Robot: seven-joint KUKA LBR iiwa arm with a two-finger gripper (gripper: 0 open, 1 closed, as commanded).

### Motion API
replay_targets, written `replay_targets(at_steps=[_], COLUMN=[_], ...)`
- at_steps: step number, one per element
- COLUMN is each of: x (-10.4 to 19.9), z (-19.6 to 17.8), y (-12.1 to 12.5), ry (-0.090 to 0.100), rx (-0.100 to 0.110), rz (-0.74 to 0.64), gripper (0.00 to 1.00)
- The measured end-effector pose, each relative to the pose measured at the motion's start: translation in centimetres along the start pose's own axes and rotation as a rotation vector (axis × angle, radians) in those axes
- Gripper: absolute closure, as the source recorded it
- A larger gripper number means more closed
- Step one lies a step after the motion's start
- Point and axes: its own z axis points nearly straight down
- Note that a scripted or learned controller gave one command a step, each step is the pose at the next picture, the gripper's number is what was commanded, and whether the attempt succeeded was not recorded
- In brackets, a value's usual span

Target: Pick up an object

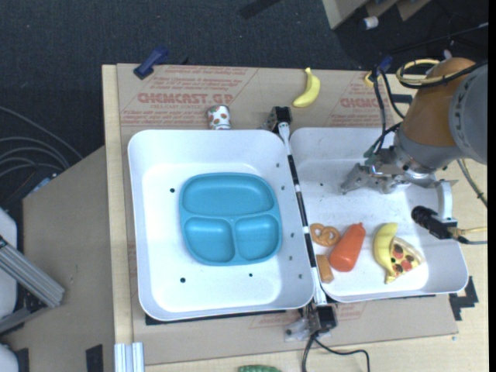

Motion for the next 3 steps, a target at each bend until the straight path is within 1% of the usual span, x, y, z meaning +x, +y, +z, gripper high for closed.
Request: replay_targets(at_steps=[1,2,3], x=[0.0,-0.5,-0.5], z=[-1.0,-14.4,-14.3], y=[0.1,0.6,0.5], ry=[0.0,-0.002,-0.002], rx=[-0.003,-0.006,-0.004], rz=[0.001,-0.001,-0.001], gripper=[1.0,1.0,0.0])
